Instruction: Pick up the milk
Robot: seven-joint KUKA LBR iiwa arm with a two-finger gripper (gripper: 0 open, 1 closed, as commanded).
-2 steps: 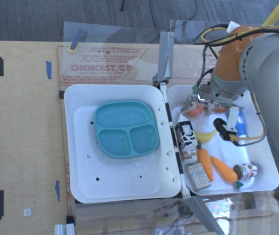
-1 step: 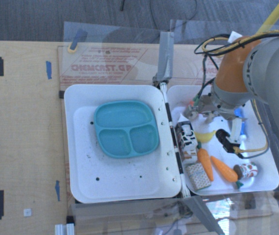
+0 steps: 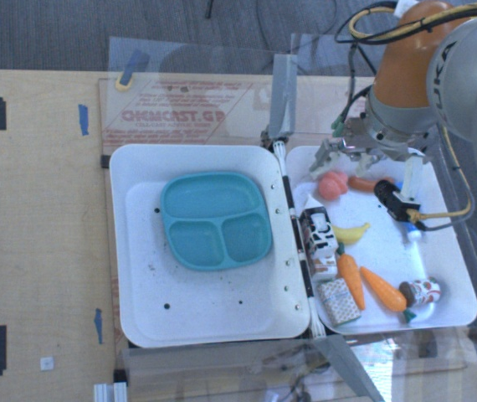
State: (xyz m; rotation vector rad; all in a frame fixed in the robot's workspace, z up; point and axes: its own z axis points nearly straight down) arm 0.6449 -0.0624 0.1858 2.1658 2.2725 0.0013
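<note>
We see the grey arm (image 3: 464, 65) reaching in from the right, its orange band (image 3: 410, 61) above the wrist, with the pincer (image 3: 347, 151) hanging over the far end of the right bin (image 3: 460, 296). Whether the pincer is wide or narrow we cannot tell, since the wrist covers most of it from this angle; nothing shows between its tips.

Just below the pincer lies a pink round piece (image 3: 333, 185), with a small orange piece (image 3: 361, 185) beside it to the right. Nearer the camera than the pincer, against the bin's left wall, lies the milk (image 3: 317, 239), a small carton with black and white print, flat on its side and well apart from the pincer. A banana (image 3: 351, 233) touches it on the right. Further down the bin are two carrots (image 3: 351, 279) (image 3: 383, 289), a chequered packet (image 3: 339, 301), and a small bottle (image 3: 423, 292) at the near right corner.

To the left of the pincer, the left bin (image 3: 138, 308) holds a blue divided plate (image 3: 217, 219).
</note>
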